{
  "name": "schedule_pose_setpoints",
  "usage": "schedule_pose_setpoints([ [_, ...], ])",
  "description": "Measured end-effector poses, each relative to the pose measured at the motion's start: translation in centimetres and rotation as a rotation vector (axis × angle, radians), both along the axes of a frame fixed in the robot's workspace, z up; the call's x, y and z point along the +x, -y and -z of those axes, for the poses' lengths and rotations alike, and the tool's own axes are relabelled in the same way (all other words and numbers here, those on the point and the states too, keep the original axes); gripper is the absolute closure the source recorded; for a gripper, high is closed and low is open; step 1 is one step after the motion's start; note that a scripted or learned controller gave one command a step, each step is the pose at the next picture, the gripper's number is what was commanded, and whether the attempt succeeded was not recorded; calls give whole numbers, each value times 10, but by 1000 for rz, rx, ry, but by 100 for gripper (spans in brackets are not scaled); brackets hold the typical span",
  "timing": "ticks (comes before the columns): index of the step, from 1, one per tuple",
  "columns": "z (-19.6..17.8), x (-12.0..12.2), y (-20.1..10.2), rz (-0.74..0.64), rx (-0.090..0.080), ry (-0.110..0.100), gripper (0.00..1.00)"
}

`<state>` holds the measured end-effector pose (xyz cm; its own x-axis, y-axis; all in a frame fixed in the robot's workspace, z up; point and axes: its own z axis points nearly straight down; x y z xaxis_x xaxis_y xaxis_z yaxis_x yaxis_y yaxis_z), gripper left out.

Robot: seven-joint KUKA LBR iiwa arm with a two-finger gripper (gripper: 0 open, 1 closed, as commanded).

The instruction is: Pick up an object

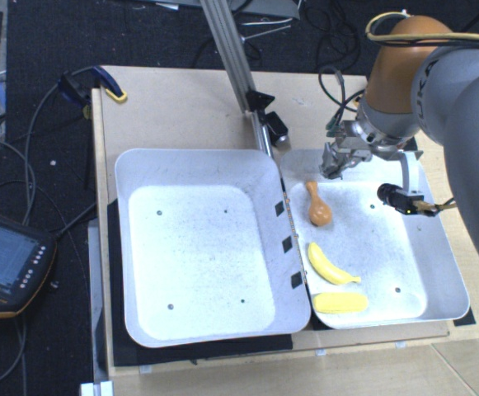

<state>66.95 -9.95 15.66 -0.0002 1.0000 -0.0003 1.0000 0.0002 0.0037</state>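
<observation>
The gripper (pixel 335 169) hung above the right bin's (pixel 437 254) far edge; its grip could not be told. The wooden spoon (pixel 317 205) lay near the bin's left wall, handle pointing away, bowl nearest the banana (pixel 331 266).

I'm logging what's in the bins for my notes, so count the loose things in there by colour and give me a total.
Yellow: 2, a banana and a yellow block, both in the right bin
Brown: 1, a drumstick-shaped toy, same bin
Total: 3
</observation>
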Motion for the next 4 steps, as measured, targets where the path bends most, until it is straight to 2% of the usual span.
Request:
schedule_pose_setpoints([
  [1, -60, -4, -5, 0, 0, 2, 100],
  [2, -57, -4, -5, 0, 0, -4, 100],
  [3, -50, -19, -58, -4, 2, -4, 100],
  [4, -64, -32, -115, -5, 2, -3, 100],
])
